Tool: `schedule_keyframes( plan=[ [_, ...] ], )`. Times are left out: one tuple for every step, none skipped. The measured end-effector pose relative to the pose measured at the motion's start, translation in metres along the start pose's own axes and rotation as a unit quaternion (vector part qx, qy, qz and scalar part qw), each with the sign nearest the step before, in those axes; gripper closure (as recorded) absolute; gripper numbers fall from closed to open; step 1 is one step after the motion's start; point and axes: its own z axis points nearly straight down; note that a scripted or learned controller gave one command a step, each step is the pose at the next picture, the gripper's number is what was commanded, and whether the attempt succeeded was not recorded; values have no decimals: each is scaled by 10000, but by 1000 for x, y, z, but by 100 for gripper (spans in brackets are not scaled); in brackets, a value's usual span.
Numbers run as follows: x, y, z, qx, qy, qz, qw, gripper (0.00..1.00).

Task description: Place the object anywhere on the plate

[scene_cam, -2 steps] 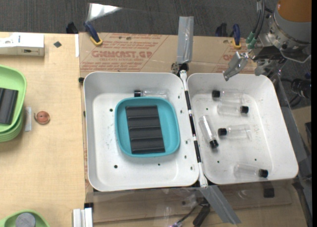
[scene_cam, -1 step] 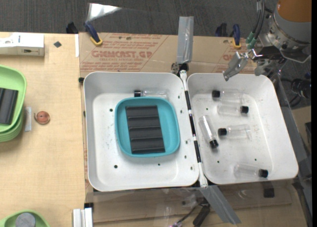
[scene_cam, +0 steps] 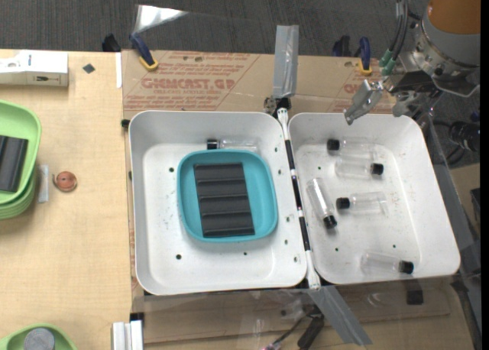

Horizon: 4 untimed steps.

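Down at the bottom, closest to us, a see-through tube with a black cap (scene_cam: 384, 264) lies in the front part of the right bin (scene_cam: 435, 188). Four more clear tubes with black caps lie in that same bin: one (scene_cam: 321, 202) near the left wall, lying at a slant, one (scene_cam: 362, 203) just beside it toward the middle, one (scene_cam: 359, 166) a little farther back, and one (scene_cam: 344, 144) near the back. None of the tubes is on the plate; all five rest on the white floor of the right bin. Next door, the left bin (scene_cam: 153, 249) holds a blue-green plate (scene_cam: 187, 203) with rounded corners. On the plate sits a dark tray with ridges (scene_cam: 222, 199). One more small clear tube (scene_cam: 227, 144) lies just behind the plate, near the back wall of the left bin. The two bins touch side by side. Up at the top right is the arm (scene_cam: 451, 4), grey with an orange band. Its gripper (scene_cam: 359, 108) hangs over the back edge of the right bin, above the tubes and apart from them. The fingers look pressed close together, with nothing between them. Off to the left, on the wooden bench (scene_cam: 69, 264), sit a green dish (scene_cam: 19, 165), a small round brown thing (scene_cam: 66, 181) and a white box (scene_cam: 34, 68).
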Motion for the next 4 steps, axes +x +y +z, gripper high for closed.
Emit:
schedule_keyframes(
  plan=[
    [0,0,0,0,0,0,10000,0],
    [0,0,0,0,0,0,10000,0],
    [0,0,0,0,0,0,10000,0],
    [0,0,0,0,0,0,10000,0]
  ],
)
